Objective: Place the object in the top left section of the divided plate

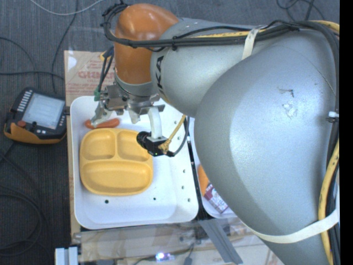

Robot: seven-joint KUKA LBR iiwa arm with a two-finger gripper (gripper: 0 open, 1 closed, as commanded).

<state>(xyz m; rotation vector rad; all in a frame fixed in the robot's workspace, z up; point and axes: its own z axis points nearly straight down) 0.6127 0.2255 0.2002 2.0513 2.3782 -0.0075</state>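
Roughly, camera view:
arm: grey KUKA arm [259,120] with orange band covers the right bin and much of the frame.
gripper: gripper [105,115] sits low over the far-left corner of the left white bin [138,211], just above the object.
jaws: cannot tell, the tips are too small and cluttered to read.
object: orange carrot-like object [102,123] lies flat on the bin floor, just beside the far edge of the plate, outside it.
plate: yellow divided plate [116,162], three sections, all look bare.
progress: looks early; pick not confirmed, object not yet in the top left section [98,146].
left: grasp, lift, short move onto plate, release.
other: pendant [36,116] on the floor at left.
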